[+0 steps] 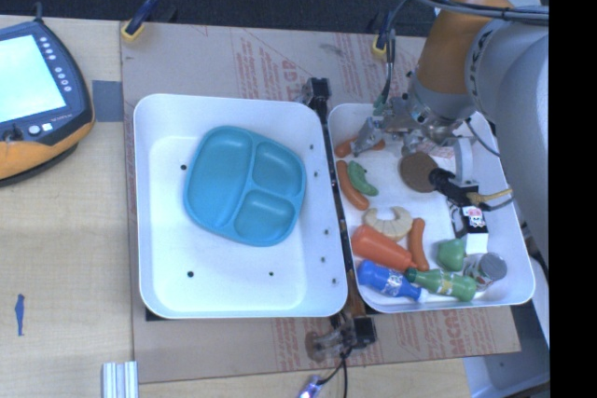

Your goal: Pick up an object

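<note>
My gripper hangs over the far end of the right bin, open, with bare bin floor between its fingers. A small red-orange piece lies just left of the left fingertip. A brown disc sits just below the right one. Toward the near end lie an orange sausage with a green pepper, a beige ring, a carrot, a blue bottle, a green bottle, a green cup and a grey can.
The left bin holds a blue divided plate. A teach pendant lies on the bench at far left. Yellow clamps stand at the back edge. A black-and-white block lies by the right bin's right wall.
</note>
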Controlling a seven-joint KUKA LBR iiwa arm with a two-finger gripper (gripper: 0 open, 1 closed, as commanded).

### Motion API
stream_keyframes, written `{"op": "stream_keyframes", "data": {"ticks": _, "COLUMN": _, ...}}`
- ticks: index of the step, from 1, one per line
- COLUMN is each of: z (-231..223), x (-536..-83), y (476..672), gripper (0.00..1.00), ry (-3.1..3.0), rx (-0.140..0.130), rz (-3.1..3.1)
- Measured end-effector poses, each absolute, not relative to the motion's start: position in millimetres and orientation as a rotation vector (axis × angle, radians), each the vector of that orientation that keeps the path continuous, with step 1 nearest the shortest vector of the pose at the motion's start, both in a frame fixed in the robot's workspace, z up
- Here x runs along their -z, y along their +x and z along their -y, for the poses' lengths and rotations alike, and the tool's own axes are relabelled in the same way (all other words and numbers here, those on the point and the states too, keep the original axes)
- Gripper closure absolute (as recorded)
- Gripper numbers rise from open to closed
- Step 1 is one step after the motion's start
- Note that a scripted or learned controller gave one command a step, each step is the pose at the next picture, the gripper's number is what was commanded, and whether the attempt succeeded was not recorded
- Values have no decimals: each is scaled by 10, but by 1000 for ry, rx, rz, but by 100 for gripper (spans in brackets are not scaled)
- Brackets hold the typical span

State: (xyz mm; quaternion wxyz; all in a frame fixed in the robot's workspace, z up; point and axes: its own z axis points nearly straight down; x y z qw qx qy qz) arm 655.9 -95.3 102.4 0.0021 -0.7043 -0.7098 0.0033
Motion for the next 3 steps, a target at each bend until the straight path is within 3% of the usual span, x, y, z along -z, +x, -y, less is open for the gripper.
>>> {"op": "stream_keyframes", "data": {"ticks": 1, "z": 963, "x": -1129, "y": 6560, "gripper": 100, "ry": -2208, "rx": -11, "rz": 2229}}
{"op": "stream_keyframes", "data": {"ticks": 2, "z": 962, "x": -1127, "y": 6560, "gripper": 0, "ry": -2207, "rx": -12, "rz": 2229}}
{"op": "stream_keyframes", "data": {"ticks": 3, "z": 973, "x": -1232, "y": 6563, "gripper": 100, "ry": -2207, "rx": -11, "rz": 2231}}
